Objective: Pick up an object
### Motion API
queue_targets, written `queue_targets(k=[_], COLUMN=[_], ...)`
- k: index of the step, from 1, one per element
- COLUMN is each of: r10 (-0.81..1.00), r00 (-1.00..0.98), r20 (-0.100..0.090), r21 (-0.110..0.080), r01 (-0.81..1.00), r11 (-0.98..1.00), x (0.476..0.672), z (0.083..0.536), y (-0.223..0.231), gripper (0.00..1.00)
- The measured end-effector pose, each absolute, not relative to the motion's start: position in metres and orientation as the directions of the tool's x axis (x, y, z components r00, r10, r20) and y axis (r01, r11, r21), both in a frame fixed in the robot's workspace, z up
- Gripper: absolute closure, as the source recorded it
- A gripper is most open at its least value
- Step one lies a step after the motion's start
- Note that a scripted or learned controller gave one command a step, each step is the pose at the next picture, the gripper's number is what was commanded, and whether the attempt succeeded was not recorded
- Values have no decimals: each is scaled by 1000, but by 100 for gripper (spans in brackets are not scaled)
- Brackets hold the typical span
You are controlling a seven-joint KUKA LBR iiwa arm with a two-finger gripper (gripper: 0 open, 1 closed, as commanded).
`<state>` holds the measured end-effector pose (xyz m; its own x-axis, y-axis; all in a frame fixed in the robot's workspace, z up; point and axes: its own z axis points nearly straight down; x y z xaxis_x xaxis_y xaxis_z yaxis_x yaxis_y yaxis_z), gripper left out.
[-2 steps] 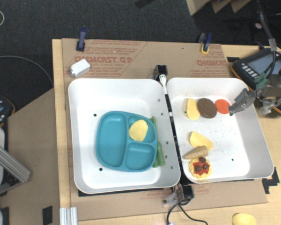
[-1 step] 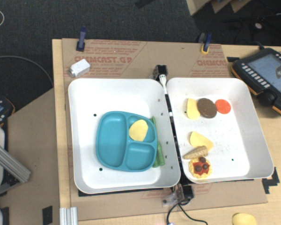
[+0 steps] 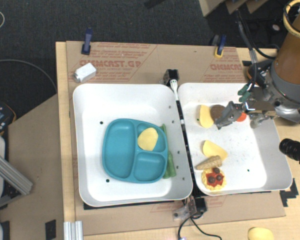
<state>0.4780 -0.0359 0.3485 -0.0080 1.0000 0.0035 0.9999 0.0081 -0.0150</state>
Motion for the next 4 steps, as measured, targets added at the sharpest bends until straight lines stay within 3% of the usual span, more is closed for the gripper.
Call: queue_targets(k=[1,2,3,4], r10=[1000,1000,1000,1000], r00=[-6,2,-2,-16], r20=[2,1,1,6], r21=[-11,2,12,9], r01=[1000,1000,1000,1000], r11=[6,-2,2,16], x=[478,480,480,479], z=[258,274,387,442], y=[32,28,29,159], gripper=[0,100,100,100])
